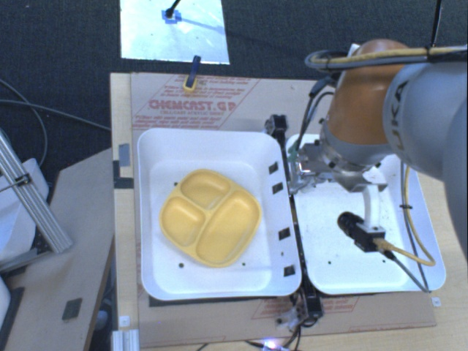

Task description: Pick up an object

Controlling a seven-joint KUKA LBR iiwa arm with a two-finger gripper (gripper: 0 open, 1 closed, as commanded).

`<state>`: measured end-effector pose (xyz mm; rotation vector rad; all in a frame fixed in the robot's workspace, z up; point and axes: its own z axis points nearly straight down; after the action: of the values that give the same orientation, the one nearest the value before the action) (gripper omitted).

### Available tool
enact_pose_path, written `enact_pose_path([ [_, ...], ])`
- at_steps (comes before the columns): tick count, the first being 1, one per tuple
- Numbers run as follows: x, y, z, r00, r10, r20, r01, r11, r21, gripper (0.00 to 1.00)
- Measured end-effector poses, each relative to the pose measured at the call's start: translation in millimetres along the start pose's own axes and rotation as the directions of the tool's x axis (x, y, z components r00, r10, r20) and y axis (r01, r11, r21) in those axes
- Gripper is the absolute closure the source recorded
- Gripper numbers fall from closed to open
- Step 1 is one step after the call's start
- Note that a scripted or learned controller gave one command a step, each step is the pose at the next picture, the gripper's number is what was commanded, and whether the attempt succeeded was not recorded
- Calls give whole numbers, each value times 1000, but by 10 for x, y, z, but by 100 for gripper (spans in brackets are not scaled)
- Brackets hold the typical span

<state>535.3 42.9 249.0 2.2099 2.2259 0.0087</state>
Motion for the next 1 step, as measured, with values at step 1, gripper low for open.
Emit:
enact_pose_path([
  [1, -338, -487, -1208, 1000, 4, -1, -4, 1000, -5, 100],
])
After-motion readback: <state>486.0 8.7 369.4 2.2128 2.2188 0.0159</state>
